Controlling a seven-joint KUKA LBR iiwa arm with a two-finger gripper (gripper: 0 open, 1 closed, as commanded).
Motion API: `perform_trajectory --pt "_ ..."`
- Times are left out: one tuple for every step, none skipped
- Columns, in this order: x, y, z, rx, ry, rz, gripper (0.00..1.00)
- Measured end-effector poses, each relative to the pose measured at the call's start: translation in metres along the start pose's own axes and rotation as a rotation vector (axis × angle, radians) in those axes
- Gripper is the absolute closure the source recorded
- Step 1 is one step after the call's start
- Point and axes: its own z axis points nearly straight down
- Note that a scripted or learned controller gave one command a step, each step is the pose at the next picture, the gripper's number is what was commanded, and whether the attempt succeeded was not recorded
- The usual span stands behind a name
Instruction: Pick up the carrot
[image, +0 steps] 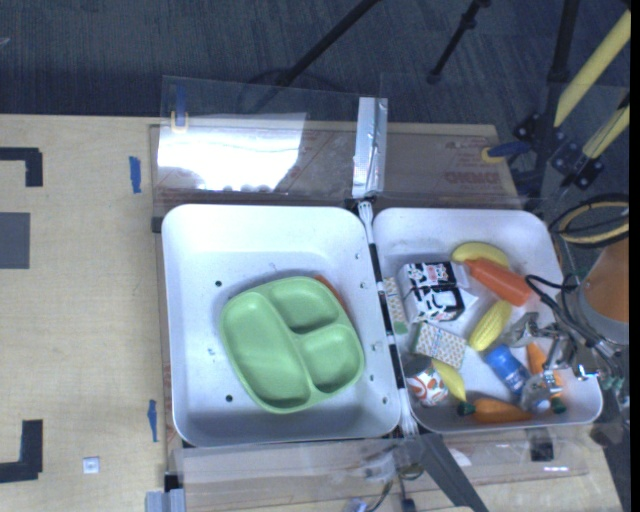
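The carrot (498, 409) is orange with a small green stem end at its left. It lies flat along the front wall of the right bin (400, 232), near the front right corner. My gripper (546, 368) hangs low over that corner, just above and to the right of the carrot, among grey metal parts and cables. Nothing shows as held in it. The arm's orange band (610, 285) is at the view's right edge.
Around the carrot the right bin is crowded with a blue bottle (508, 368), a yellow corn cob (490, 323), a red-orange sausage (500, 282), a banana (478, 252), a black-and-white carton (436, 288) and a patterned box (440, 343). A green divided plate (292, 343) lies in the left bin (200, 260).
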Motion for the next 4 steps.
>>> perform_trajectory --pt "-0.002 0.000 -0.011 0.002 -0.006 -0.001 1.00" --pt "-0.044 0.064 -0.100 0.001 0.001 0.613 1.00" --pt "-0.044 0.064 -0.100 0.001 0.001 0.612 0.00" --pt "-0.045 0.014 -0.016 0.002 0.003 0.689 0.00"
